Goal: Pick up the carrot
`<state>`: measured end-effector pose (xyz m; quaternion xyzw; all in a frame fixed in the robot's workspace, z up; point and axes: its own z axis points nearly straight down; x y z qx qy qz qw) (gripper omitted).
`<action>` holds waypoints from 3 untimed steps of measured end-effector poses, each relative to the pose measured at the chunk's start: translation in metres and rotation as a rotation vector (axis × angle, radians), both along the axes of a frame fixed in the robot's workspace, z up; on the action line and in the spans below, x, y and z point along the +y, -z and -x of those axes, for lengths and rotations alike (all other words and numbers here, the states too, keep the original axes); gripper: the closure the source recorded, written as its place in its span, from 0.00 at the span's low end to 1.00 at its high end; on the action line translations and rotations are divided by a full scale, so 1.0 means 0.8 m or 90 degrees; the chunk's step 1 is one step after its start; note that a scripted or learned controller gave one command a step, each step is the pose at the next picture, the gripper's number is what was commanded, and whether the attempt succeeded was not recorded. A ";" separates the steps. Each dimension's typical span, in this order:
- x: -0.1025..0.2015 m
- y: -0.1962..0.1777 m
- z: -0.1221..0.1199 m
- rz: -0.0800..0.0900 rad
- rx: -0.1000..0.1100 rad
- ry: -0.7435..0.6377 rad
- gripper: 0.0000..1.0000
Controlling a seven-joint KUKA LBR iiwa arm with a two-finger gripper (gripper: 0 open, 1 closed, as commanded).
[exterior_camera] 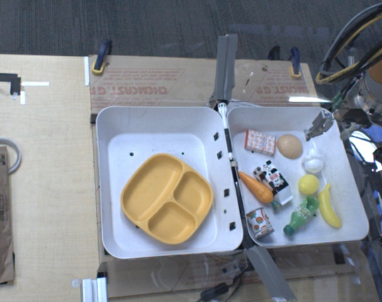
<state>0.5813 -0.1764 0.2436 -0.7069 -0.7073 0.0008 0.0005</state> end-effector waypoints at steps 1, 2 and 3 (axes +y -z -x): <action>0.079 0.054 0.072 0.000 0.001 -0.055 0.00; 0.078 0.054 0.072 0.000 0.001 -0.055 0.00; 0.120 0.021 0.100 0.001 0.001 0.046 0.00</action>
